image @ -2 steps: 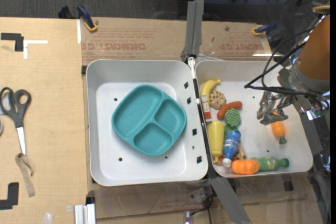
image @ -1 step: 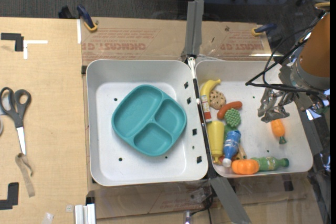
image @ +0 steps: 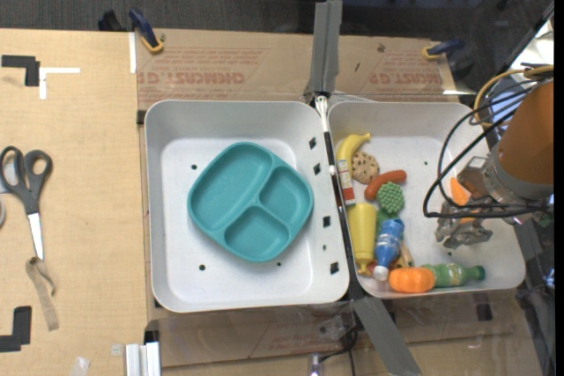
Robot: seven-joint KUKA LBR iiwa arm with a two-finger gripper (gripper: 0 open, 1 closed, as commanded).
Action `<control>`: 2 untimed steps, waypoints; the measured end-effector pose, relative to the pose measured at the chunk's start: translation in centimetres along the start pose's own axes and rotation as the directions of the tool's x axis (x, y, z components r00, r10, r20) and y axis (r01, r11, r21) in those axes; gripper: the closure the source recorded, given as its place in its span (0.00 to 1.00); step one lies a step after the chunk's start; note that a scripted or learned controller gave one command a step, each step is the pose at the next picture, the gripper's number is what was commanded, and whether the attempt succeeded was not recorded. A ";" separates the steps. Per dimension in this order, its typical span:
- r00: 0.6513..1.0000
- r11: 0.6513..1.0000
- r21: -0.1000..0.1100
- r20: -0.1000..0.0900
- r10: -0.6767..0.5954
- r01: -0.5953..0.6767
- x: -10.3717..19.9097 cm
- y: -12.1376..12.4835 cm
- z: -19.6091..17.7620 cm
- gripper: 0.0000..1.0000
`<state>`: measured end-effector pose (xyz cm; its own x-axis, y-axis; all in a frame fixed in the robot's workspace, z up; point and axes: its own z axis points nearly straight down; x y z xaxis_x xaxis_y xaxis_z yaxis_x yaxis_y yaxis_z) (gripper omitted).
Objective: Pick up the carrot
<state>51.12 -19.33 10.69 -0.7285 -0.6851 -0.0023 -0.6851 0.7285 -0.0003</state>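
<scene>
Overhead slanted view of a bench bearing two shallow white bins side by side. Left bin (image: 159,216) holds a teal divided plate (image: 251,202) with three compartments, sitting tilted. Right bin (image: 423,123) holds toy food gathered along its left wall: a banana (image: 351,149), a cookie (image: 364,165), a red sausage (image: 386,182), a green bumpy piece (image: 391,200), a yellow bottle (image: 361,229), a blue bottle (image: 388,239), an orange fruit (image: 411,279) and a green bottle (image: 456,275). Gripper (image: 464,232) sits low over the right side of this bin, beneath the arm's orange band (image: 531,141). Carrot (image: 459,190), a small orange piece, shows just above the gripper, beside black cables. Whether the gripper grasps anything cannot be told. Scissors (image: 26,180) lie on the bench at far left.
</scene>
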 end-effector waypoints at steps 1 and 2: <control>0.947 0.947 0.000 0.002 -0.321 0.321 -1.3 4.7 -7.8 1.00; 0.684 0.684 -0.001 0.003 -0.729 0.729 -6.7 3.5 -9.6 1.00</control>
<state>53.57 -12.19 20.29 0.0013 -1.0000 -0.0047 -1.0000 -0.0013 -0.0008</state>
